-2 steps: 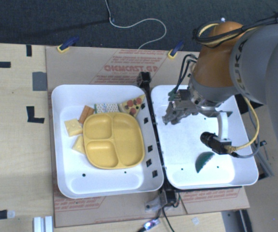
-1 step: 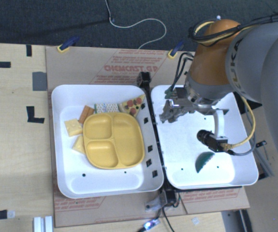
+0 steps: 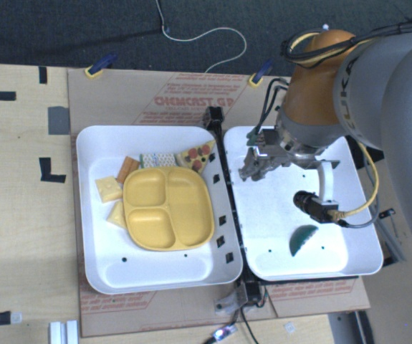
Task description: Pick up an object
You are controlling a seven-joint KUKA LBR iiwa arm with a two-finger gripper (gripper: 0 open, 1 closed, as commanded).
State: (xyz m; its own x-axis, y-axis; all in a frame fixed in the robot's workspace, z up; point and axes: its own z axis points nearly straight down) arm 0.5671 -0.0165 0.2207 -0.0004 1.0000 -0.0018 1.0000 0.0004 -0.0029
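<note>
Well off to the gripper's left, a yellow divided plate [image 3: 168, 208] is lying in the left bin [image 3: 91, 264], with small flat pieces [image 3: 110, 189] tucked along its left and upper edges. The gripper [image 3: 254, 168] is hovering over the upper-left part of the right bin [image 3: 363, 264]; whether its fingers are spread or pressed together I cannot tell. To its lower right a dark green piece [image 3: 303, 239] is resting on the bin floor, its long axis seemingly running from lower left to upper right, narrowing toward the lower left. A sound grasp is probably going to mean centring above that piece and closing across its narrow width.
</note>
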